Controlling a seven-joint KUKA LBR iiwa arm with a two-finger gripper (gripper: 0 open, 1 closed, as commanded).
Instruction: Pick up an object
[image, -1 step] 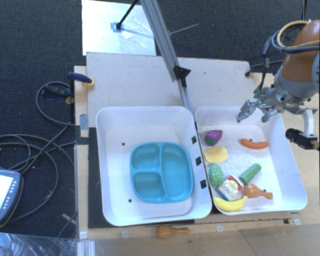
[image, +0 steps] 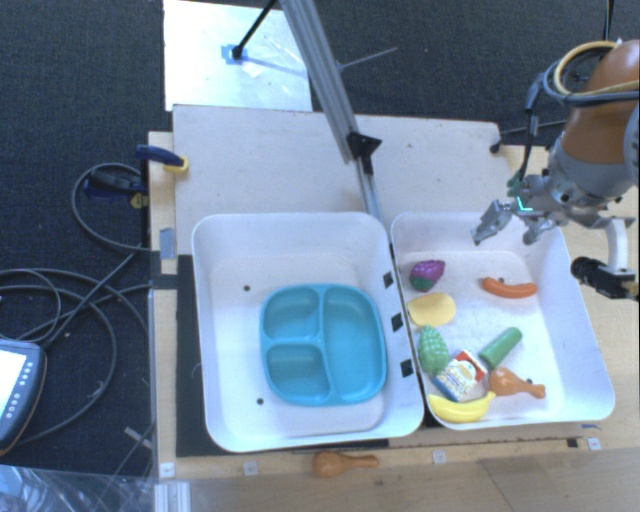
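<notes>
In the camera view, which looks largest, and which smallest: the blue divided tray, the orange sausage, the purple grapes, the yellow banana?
Largest to smallest, as they look:
1. Blue divided tray, by far.
2. Yellow banana.
3. Orange sausage, only slightly shorter than the banana, so this order is unsure.
4. Purple grapes.

No legible text, label, brand, number or sign in the camera view. The small carton (image: 461, 377) in the right bin (image: 590, 345) carries red and yellow printing, too small and blurred to read. The pendant screen (image: 12, 380) at the left edge is lit, its content unreadable. Black marks sit along the wall between the two bins; no characters can be made out on them.
</notes>
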